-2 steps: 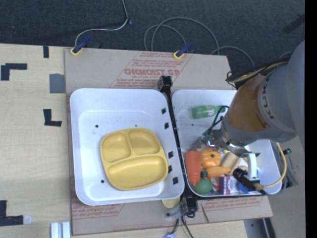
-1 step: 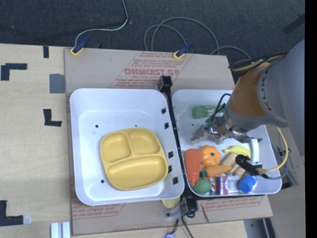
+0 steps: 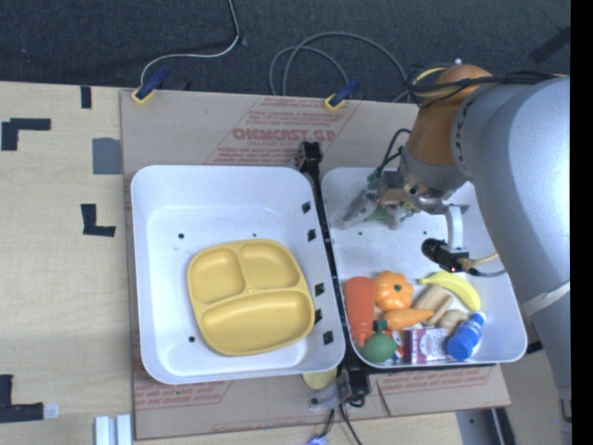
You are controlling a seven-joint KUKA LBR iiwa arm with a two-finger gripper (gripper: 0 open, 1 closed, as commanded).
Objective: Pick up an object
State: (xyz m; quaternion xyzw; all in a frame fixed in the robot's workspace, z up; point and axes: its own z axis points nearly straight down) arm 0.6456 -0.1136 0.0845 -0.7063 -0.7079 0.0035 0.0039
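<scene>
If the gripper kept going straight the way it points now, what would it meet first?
The gripper points left and down over the right bin. It would probably meet that bin's bare white floor first, then the divider between the bins; depth is unclear. The toys lie nearer the camera.

- I see the left white bin point(image 3: 148, 248) holding a yellow divided plate point(image 3: 250, 297), three compartments, lying flat.
- Both bins sit on a cardboard sheet point(image 3: 269, 133) with red printing.
- Two blue-and-yellow clamps point(image 3: 148, 86) pin the sheet's far edge.
- A grey cable point(image 3: 320, 49) loops on the dark floor beyond.
- Black tape marks point(image 3: 93, 221) dot the wooden bench at my left.
</scene>
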